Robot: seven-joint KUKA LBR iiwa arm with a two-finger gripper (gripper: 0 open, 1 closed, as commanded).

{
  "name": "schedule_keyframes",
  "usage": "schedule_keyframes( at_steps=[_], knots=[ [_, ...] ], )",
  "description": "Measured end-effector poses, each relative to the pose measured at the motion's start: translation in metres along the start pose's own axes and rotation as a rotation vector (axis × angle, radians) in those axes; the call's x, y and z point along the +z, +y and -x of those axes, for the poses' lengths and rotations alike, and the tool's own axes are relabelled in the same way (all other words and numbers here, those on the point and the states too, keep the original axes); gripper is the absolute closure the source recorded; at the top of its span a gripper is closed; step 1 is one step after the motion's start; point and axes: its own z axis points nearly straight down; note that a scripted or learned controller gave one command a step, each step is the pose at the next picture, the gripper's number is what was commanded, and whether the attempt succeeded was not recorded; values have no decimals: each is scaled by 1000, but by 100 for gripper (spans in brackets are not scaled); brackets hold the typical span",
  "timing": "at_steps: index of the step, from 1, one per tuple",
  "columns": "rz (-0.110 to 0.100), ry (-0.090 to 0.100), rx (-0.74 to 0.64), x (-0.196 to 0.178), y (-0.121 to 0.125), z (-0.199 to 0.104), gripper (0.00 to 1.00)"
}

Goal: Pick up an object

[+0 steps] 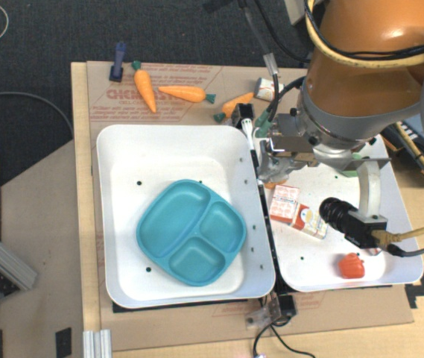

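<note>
Red-and-white small carton (pixel 285 203), right bin centre: hand (pixel 271 171) just above; grip state unclear. Risk: fingers clip the bin wall (pixel 260 200), carton skids.

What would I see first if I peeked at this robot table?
Probably the big grey robot arm with its shiny orange band, hanging over the right white bin. Then the bright turquoise divided plastic plate in the left white bin, and the orange toy carrots lying on the cardboard behind the bins.
</note>
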Motion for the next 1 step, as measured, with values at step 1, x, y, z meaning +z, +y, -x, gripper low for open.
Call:
schedule_keyframes(
  at_steps=[1],
  knots=[
    [5,1,-3,-12,1,-1,100]
  ],
)
